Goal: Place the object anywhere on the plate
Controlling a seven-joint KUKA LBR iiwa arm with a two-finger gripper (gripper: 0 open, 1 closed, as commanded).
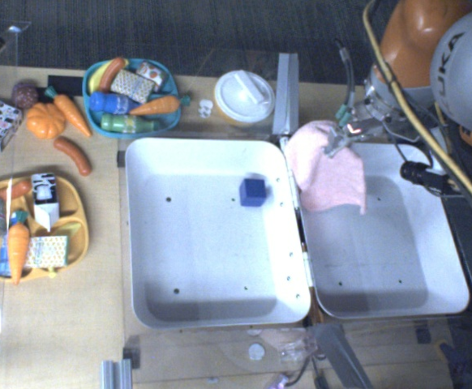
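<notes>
Two white bins (212, 298) fill the bench; "KUKA" (partly legible) marks the arm (463, 51), whose gripper (338, 140) pinches a soft, crumpled pink cloth (329, 177)

My arm (455, 47) reaches in from the right side, grey with the orange band above my wrist. My gripper (339, 138) points to the left and a little downward, and its fingers pinch the pink cloth (329, 173) between them.

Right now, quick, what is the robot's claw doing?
Gripper: shut on the pink cloth, which hangs from it over the right bin, near that bin's top left corner.
</notes>
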